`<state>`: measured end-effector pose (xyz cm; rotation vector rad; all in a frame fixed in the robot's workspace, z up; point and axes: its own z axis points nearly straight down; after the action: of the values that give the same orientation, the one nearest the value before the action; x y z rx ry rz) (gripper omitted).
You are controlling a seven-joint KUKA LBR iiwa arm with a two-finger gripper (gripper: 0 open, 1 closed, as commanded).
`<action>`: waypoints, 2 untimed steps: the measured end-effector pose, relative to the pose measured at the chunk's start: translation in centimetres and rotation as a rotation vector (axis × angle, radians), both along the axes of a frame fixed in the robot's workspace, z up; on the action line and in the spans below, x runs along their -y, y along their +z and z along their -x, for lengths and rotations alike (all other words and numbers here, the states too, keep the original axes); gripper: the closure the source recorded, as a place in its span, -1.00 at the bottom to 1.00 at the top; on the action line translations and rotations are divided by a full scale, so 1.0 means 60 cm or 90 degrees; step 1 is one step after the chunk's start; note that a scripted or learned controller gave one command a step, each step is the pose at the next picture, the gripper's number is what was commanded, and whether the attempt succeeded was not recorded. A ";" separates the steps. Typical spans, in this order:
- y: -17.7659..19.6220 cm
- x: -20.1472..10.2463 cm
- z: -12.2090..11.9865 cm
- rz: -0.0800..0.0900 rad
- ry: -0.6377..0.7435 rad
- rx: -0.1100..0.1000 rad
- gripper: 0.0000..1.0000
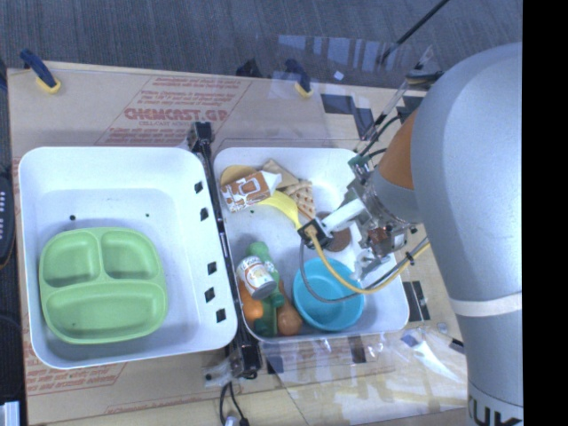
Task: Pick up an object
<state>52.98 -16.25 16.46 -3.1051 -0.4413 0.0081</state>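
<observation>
Cardboard covers the bench (115, 114), with two white bins side by side on it. Nearest in the right bin (311, 335) sits a blue bowl (330, 302), with an orange fruit (254, 312) and a little bottle (259, 273) lying to its left. The left bin (106, 185) has a green divided plate (104, 282). The gripper (373, 238) hangs over the right bin just past the bowl's far rim, and honestly I can't tell if it's spread or closed. Further back are a banana (284, 208), a brown packet (246, 190) and a waffle (303, 193).

Grey arm (470, 193), orange band (399, 160) (wrist) — pale stripe (484, 307)
</observation>
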 end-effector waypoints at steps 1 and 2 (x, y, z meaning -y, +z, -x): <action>-0.122 -0.087 -0.099 -0.003 0.074 -0.004 -1.00; -0.120 -0.105 -0.164 0.002 -0.048 -0.018 -1.00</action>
<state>62.84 -9.93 9.28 -3.1173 -0.3240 0.0534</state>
